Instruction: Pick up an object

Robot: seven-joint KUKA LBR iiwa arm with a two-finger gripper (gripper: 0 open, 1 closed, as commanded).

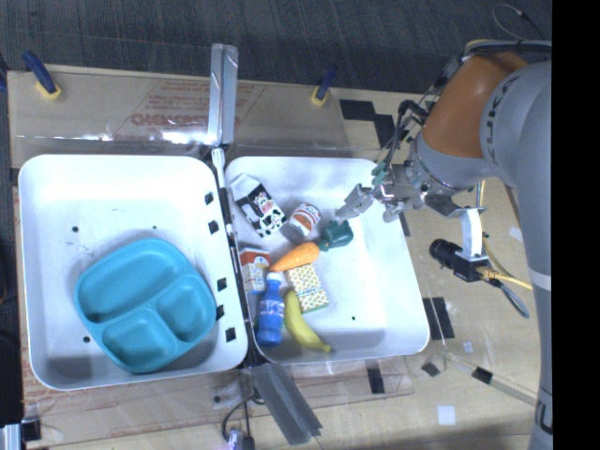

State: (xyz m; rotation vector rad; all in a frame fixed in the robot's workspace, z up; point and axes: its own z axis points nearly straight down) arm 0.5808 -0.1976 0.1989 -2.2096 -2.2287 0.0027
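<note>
1. Objects for picking are seen heaped in the right shallow white plastic bin (398, 331), clustered against its left wall and well apart from its bare right half.
2. A bench topped with pale brown board (112, 101) is shown bearing both bins; dark ribbed flooring (281, 17) is seen beyond its far edge, and blue clamps (39, 73) are fixed along that edge.
3. A metal bar (223, 101) is seen standing upright at the seam between the two bins.
4. The left white bin (56, 195) is pictured holding a smooth blue plastic plate with three compartments (145, 303).
5. An orange carrot with a teal-green top (314, 249) is seen lying tilted near the middle of the heap, beside a small round can with a reddish label (304, 219).
6. A white carton with black cow patches (258, 206) is shown toward the far left corner of the right bin.
7. A blue plastic bottle (270, 312) is seen just beside a curved yellow banana (302, 324), with a flat patterned packet (309, 287) touching the banana's upper end and a small printed pouch (253, 268) to the bottle's far side.
8. The grey arm's two-finger gripper (359, 200) is pictured hovering low over the bin, near the carrot's green top; whether its fingers are spread or pressed together cannot be told, and nothing is seen between them.
</note>
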